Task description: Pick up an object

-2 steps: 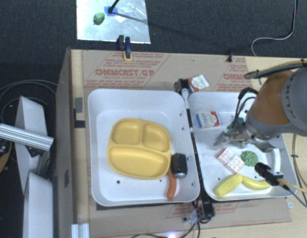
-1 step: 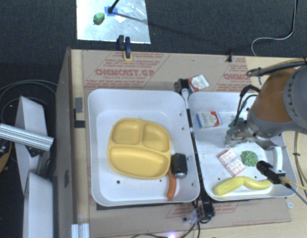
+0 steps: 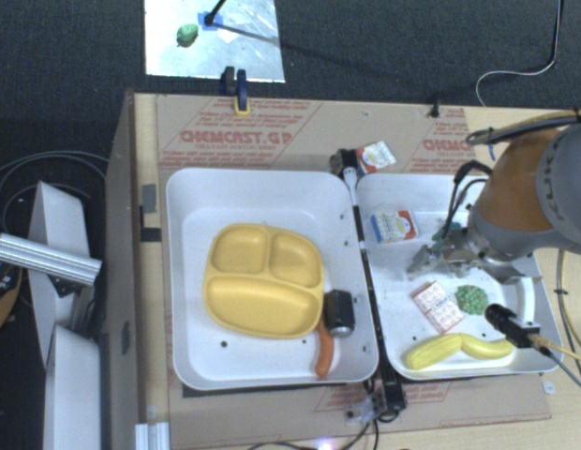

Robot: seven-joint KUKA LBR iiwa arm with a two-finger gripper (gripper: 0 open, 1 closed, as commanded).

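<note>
– Lying where, relative to gripper (image 3: 442, 254)?
– Resting flat on right bin (image 3: 395, 289) floor: red-and-white packet (image 3: 438, 306), just below gripper, apart from it. Gripper opening: cannot tell.
– Handling?
– Probably light, thin, slick; best pinched across narrow sides, avoiding green object (image 3: 471, 298) just beside.

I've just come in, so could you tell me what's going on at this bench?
The robot arm reaches in from the right, its gripper low over the right bin, near a small white packet. Nothing shows between its fingers. A green ball and yellow banana lie nearby; the left bin holds a yellow divided plate.
</note>
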